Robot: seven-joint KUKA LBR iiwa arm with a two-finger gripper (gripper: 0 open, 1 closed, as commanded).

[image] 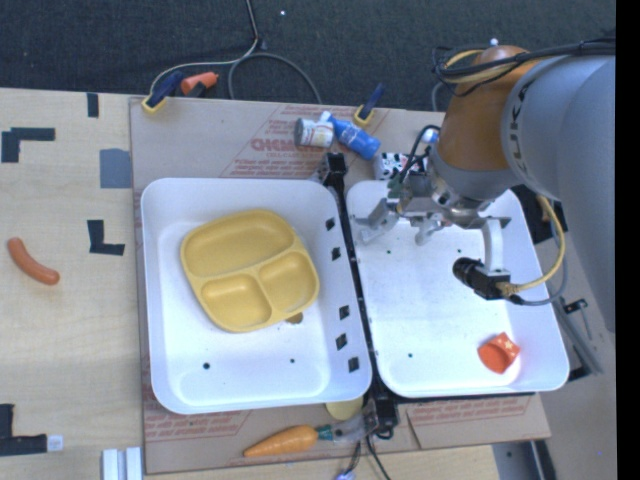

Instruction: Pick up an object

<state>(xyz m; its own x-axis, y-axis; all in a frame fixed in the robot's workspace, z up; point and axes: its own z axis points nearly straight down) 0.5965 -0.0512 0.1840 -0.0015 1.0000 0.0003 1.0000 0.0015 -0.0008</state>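
The two-finger gripper (402,222) is hanging over the upper left part of the right-hand shallow white bin (545,373), its two grey fingers spreading apart with nothing between them. It is sitting close to the dark divider between the bins, which I judge to be a hovering or searching position rather than a grasp, since no object is lying beneath it. The grey arm with the orange band (480,128) is reaching in from the right and bending down steeply over the bin's top edge, the wrist pointing the fingers toward the left.

The nearest candidate for picking is the small orange-red chunky plastic piece (498,352), lying well apart from the fingers in the lower right corner of the same bin. In the left-hand shallow white bin (160,368) a yellow three-compartment plastic plate (250,268) is resting flat, probably too broad for an easy pinch. An orange toy carrot (282,441) is lying outside, below the bins.
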